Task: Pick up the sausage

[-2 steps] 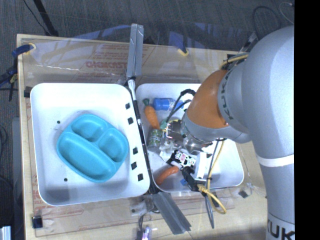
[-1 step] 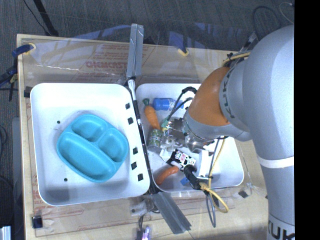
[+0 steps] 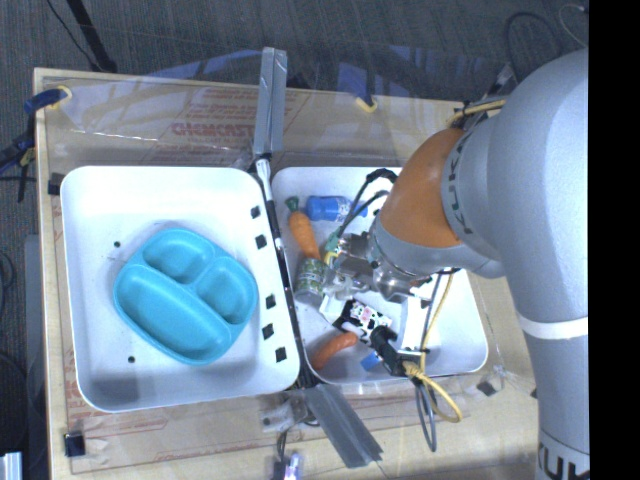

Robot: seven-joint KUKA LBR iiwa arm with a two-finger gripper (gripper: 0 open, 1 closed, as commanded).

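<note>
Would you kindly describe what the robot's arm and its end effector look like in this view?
The arm is bulky and rounded, light grey, with a broad orange band above the wrist and part of dark lettering beside it. Black cables loop near the wrist. The end effector is a cluster of metallic, black and white parts, with a yellow cable trailing below it.

Left bin (image 3: 90, 268): holds a three-compartment plate (image 3: 185, 293), lying near its middle.
Right bin (image 3: 470, 343): just beside the left bin, sharing the middle divider.
Carrot (image 3: 303, 233): in the right bin, far left part.
Bottle (image 3: 326, 208): behind the carrot, near the far wall.
Sausage (image 3: 333, 347): near the front wall, before the gripper (image 3: 345, 293).
Arm (image 3: 480, 198): over the right bin's right half.
</note>
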